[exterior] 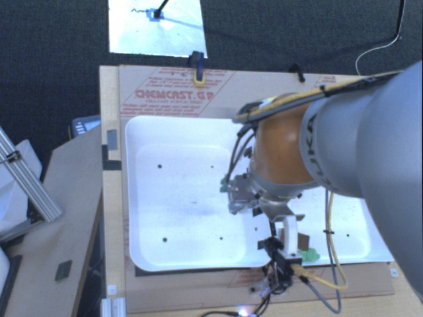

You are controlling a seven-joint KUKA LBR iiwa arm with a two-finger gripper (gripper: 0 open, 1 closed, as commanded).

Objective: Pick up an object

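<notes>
My gripper (237, 202) hangs below the orange band of the arm, over the ridge where the left bin (178, 190) meets the right bin (353, 233). The arm's grey body covers most of the right bin. A small green object (310, 254) lies near the front edge of the right bin, with a small brown object (303, 241) just behind it. Both lie to the right of the gripper and nearer the front. I see nothing held at the gripper.
The bins rest on a brown board (175, 88) with red print at the back. A yellow clamp (198, 78) sits on the board's far edge. A grey side table (63, 197) stands to the left of the bench.
</notes>
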